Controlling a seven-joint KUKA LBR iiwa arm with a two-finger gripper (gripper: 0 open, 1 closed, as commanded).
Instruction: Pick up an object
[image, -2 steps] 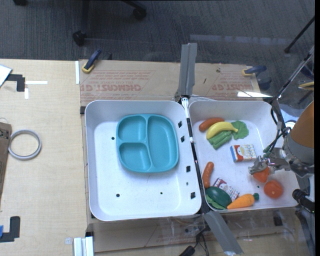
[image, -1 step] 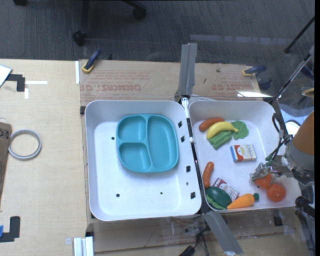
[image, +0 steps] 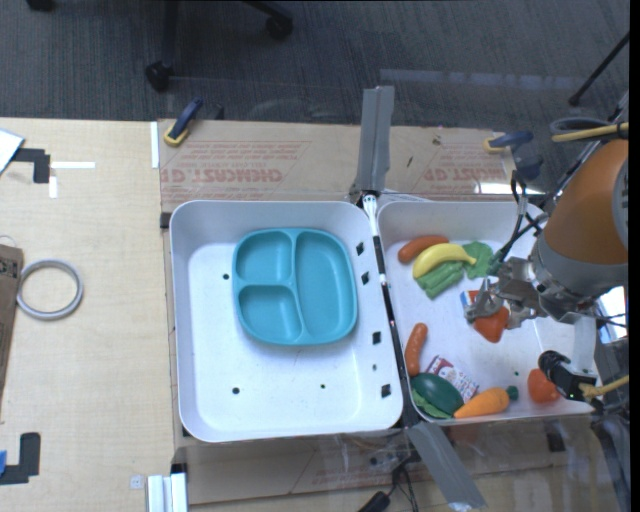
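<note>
Hovering over the right bin (image: 440, 212), gripper (image: 489, 312) closing on a red-orange toy (image: 492, 326) pinched between its fingers, just right of the banana (image: 441, 259) and green vegetable (image: 478, 258).

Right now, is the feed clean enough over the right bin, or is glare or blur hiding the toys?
Camera view: lighting is even and shadows soft; the right bin shows no strong glare, and the banana and carrot read sharp. The gripper is cluttered with cables and slightly soft, so detail around the red piece under it is hard to resolve.
</note>
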